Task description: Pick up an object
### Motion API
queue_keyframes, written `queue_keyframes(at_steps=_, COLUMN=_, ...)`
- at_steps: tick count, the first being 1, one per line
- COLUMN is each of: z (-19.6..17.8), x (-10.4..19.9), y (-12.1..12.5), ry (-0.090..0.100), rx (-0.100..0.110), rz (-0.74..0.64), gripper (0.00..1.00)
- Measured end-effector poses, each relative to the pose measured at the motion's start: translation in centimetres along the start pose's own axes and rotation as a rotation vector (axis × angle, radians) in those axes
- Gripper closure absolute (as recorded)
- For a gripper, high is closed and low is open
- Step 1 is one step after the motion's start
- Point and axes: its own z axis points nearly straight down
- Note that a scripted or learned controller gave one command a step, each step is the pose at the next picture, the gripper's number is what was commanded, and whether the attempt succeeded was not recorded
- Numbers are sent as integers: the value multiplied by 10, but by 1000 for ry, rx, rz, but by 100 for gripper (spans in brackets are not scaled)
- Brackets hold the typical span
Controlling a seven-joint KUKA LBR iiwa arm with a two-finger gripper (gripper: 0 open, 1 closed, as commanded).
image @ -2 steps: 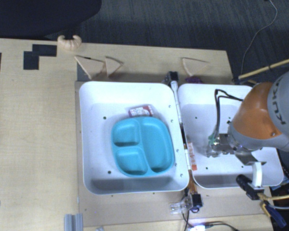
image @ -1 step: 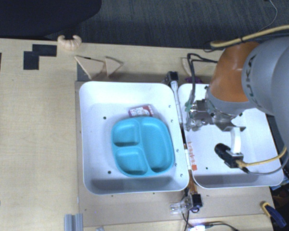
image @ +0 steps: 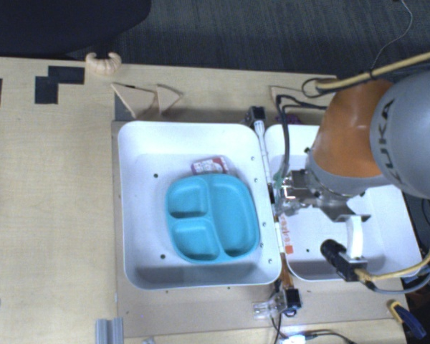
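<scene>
Objects to pick are the blue plate [image: 213,217] and small packet [image: 209,165]; the gripper [image: 290,192], whose opening I cannot tell, should descend centred on one

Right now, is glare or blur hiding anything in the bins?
Camera view: even overhead light, soft shadows along the left bin walls; the blue tray is sharp and glare-free; the small packet behind it is too blurred to read; the arm covers much of the right bin.

A glossy blue plastic tray [image: 213,218] lies in a smooth white plastic bin [image: 140,192].
</scene>
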Motion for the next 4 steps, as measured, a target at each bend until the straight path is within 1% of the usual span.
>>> queue_keyframes(at_steps=1, z=37, x=14, y=0, ry=-1, rx=1, rz=0, gripper=100)
queue_keyframes(at_steps=2, z=-79, x=7, y=42, ry=-1, rx=-4, rz=0, gripper=100)
queue_keyframes(at_steps=3, z=15, x=106, y=27, ry=-1, rx=2, rz=0, gripper=100)
queue_keyframes(at_steps=4, z=15, x=105, y=28, ry=-1, rx=1, rz=1, gripper=0)
